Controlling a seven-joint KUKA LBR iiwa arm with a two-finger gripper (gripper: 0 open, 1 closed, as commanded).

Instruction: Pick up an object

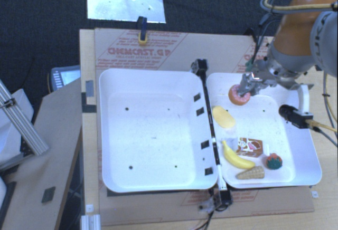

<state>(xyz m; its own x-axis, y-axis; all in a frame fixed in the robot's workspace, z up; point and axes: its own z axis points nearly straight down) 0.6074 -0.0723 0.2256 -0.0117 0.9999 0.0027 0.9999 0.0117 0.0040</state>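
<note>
We see the arm [309, 28] reaching in from the right, its orange band above the wrist, with the claw [247, 88] lowered over the far left part of the right bin [303, 139]. The claw sits right on top of a peach [238, 95], a round pink-orange piece lying near the bin's back rim. The claw's tips touch or overlap the peach's upper right edge, but we cannot tell whether the fingers are spread or pressed together, nor whether the peach sits between them.

Nearer us in the same bin lies a pale yellow lemon [224, 117], close to the divider between the bins. Below it a banana [236, 156] curves along the left side. Just beside the banana, to its right, is a small box [250, 146] with a red and white print. A tan cone [251, 173] lies near the front rim, just under the banana's end. A berry [273, 161], red with a green top, rests to the right of the box and cone, slightly apart from both.

The left bin [153, 128] stands side by side with the right one on the table [174, 47]. A yellow clip [142, 37] sits at the table's back edge.
</note>
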